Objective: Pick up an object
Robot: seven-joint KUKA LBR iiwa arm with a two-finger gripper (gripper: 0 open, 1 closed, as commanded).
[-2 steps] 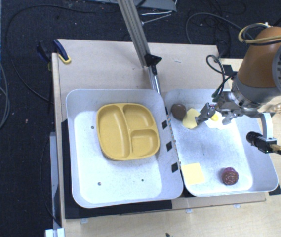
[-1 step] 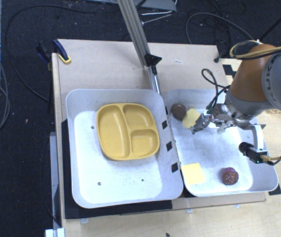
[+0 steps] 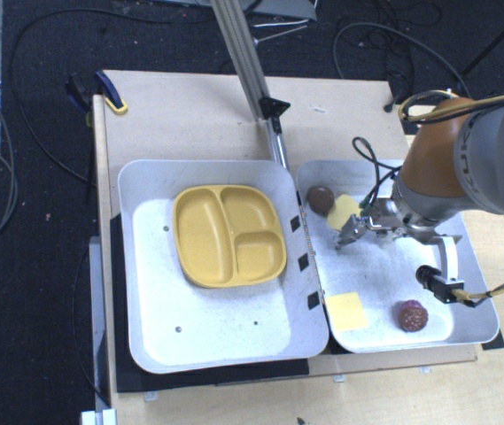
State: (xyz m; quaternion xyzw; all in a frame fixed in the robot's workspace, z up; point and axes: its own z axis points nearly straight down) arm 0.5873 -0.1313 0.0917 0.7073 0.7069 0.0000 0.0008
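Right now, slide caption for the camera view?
Gripper hovers beside yellow block in right bin; yellow tray in left bin.

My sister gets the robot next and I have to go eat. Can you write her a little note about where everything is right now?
Gripper: low in the right bin, beside the pale yellow block. Whether its fingers are open or shut can't be told, and nothing is visibly held.
Right bin things: brown ball next to the pale yellow block at the far left corner, flat yellow square near the front, dark red berry-like ball at the front right.
Left bin: yellow divided plate.
Done: nothing lifted yet.
Left: grab one object and raise it.
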